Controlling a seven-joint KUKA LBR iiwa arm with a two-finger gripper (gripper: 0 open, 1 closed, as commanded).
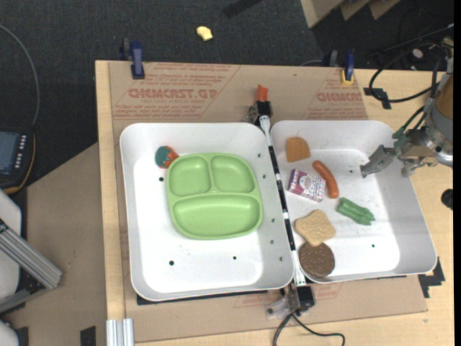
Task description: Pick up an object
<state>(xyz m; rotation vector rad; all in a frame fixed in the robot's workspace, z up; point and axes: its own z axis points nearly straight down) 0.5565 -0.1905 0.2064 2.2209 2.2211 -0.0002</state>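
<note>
The right bin (403, 262) holds several toy foods: an orange-brown wedge (297, 148), a red sausage (325, 179), a pink-and-white packet (305, 184), a green pepper (355, 211), a tan toast slice (315, 226) and a dark brown round patty (317, 259). My gripper (392, 168) hangs over the right bin's far right side, above and to the right of the sausage and pepper. Its fingers are spread open, with nothing between them.
The left bin (144, 258) holds a green divided plate (213, 194) and a small red-and-green toy (166, 156) by its far left corner. A ridge (277, 193) separates the bins. Cables (392, 85) lie behind the right bin.
</note>
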